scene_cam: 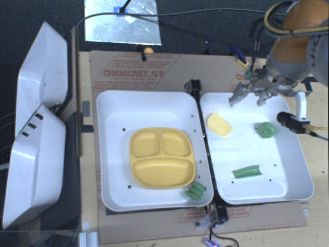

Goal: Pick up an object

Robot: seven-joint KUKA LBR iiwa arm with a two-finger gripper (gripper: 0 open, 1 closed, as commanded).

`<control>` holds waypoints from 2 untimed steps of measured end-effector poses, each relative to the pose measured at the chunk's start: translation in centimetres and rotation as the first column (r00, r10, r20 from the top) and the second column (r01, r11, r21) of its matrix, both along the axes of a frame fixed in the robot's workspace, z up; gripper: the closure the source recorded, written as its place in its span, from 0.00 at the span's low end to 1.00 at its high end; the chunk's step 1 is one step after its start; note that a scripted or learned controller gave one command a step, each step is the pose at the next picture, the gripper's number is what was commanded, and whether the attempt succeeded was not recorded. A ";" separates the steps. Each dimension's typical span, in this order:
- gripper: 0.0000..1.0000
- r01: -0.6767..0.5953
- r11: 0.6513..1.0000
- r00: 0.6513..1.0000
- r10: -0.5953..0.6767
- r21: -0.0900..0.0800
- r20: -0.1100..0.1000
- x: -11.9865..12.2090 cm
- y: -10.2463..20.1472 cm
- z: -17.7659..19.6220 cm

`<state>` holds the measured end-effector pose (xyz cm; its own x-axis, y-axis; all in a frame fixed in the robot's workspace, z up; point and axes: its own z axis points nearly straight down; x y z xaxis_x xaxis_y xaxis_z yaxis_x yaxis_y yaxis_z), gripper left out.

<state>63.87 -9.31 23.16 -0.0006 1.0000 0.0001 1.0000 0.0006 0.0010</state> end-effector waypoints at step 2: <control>0.00 0.000 1.000 1.000 0.000 0.000 0.000 0.0 0.0 0.0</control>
